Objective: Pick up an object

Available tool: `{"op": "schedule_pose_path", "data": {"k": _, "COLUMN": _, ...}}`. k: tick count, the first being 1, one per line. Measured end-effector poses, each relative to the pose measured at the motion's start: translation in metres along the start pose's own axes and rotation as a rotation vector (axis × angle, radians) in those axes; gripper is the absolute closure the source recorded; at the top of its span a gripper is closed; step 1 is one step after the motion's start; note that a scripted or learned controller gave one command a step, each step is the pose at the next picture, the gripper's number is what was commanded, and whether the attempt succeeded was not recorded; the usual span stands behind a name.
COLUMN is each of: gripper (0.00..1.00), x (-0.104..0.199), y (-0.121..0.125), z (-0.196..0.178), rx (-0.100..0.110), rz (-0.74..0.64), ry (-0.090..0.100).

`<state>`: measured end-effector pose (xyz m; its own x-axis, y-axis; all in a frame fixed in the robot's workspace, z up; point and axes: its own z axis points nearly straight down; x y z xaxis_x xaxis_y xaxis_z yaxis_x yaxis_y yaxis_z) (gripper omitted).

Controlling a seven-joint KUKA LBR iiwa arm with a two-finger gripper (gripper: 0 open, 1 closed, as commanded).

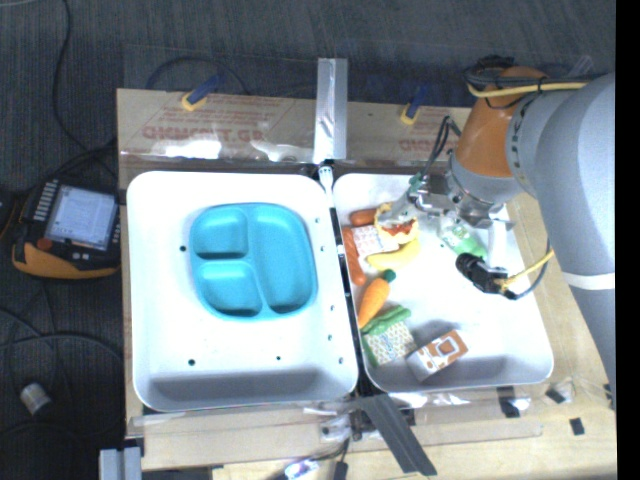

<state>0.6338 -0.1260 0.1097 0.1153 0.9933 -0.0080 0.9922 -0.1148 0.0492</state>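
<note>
Nearest the camera, at about five o'clock in the right bin (535,363), lies a small orange-and-white carton (437,354), with a green-patterned packet (388,338) just beside it at its nine o'clock. Up from these sits a toy carrot (374,297), the likeliest target. Its long axis runs roughly from one o'clock to seven o'clock, green top toward one. It looks like light, hard, smooth plastic, tapered, so it may slip; a hold across the thick middle, square to the axis, seems safest. Touching its top end are a banana (392,255) and a red-and-white packet (366,239).

The gripper (447,211) hangs over the bin's twelve o'clock end, near a pale green item (462,237); whether it is released or clenched cannot be told. The left bin (150,368) holds a blue divided tray (253,259).
</note>
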Motion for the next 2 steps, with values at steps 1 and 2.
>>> {"op": "schedule_pose_path", "data": {"k": 1, "gripper": 0.00, "x": 0.006, "y": -0.007, "z": -0.021, "rx": 0.051, "rz": 0.020, "ry": 0.006}}
{"op": "schedule_pose_path", "data": {"k": 2, "gripper": 0.00, "x": 0.019, "y": -0.034, "z": 0.011, "rx": 0.020, "rz": -0.073, "ry": 0.005}}
